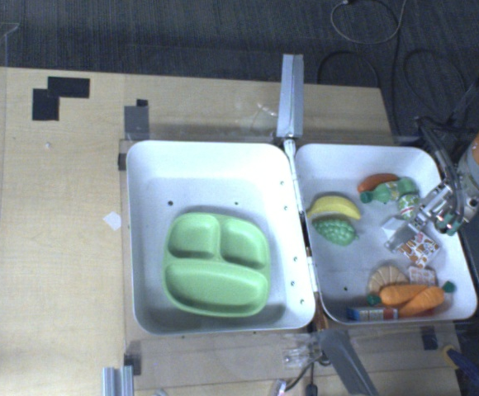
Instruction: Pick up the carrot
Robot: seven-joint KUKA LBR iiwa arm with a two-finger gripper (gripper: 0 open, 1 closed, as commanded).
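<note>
I see the carrot [414, 297] lying along the right bin's [351, 155] near edge, toward its near right corner, against a cracker [386, 276]. My gripper [431, 214] hovers by the right wall; its grip I cannot tell.

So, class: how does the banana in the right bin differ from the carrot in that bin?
The banana is yellow and curved; the carrot is orange and straighter. The banana lies by the bin's left wall, the carrot in the near right corner. Both are toy foods lying flat.
</note>
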